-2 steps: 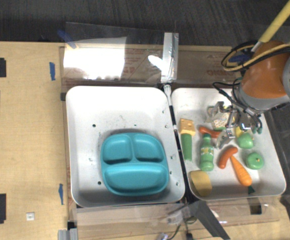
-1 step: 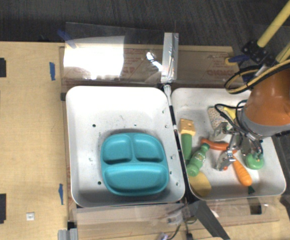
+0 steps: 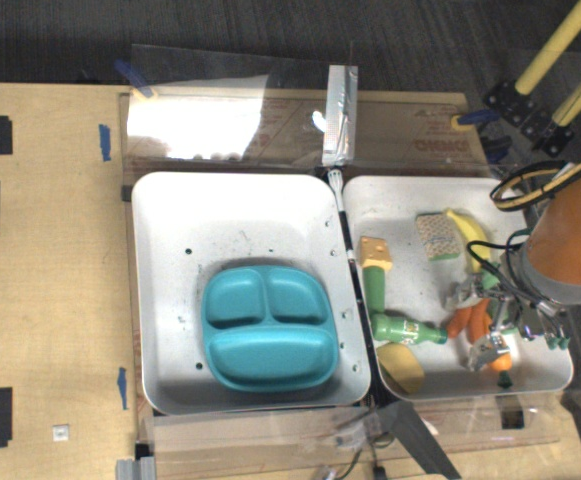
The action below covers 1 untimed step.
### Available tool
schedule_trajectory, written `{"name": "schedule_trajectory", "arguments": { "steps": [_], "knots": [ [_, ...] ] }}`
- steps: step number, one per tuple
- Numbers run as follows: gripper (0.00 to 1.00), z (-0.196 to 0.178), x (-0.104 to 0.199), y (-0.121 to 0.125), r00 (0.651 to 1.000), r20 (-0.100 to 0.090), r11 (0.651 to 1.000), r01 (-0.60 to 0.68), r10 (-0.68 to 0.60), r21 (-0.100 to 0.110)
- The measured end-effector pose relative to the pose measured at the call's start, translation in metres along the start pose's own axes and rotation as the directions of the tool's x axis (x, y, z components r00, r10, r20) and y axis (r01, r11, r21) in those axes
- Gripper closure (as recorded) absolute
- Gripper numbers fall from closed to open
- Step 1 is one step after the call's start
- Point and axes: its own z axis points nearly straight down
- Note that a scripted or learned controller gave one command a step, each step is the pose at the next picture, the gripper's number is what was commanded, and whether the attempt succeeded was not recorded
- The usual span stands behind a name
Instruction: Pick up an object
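Observation:
My gripper (image 3: 486, 334) is low in the right bin (image 3: 395, 200), near its front right corner, among small toys. An orange carrot-like piece (image 3: 467, 320) lies right against the gripper's left side, and a smaller orange bit (image 3: 503, 363) sits just below it. The metal parts and cables hide whether anything is held. To the left lie a green stick with a tan top (image 3: 375, 278), a green bottle on its side (image 3: 411, 329) and a yellow round piece (image 3: 401, 365). A banana (image 3: 466, 228) and a tan waffle-like square (image 3: 435, 236) rest at the back.
The left bin (image 3: 160, 228) holds a teal divided plate (image 3: 267, 328) toward its front. A ridge (image 3: 352, 278) separates the two bins. The arm's orange band (image 3: 573, 243) hangs over the right bin's right wall. Yellow-handled tools (image 3: 560, 43) stand at the back right.

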Motion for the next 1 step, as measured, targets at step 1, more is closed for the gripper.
{"name": "schedule_trajectory", "arguments": {
  "steps": [1],
  "knots": [
    [1.00, -0.0097, -0.0038, 0.0007, 1.000, 0.007, 1.000, 0.001, -0.001, 0.001]
  ]
}}
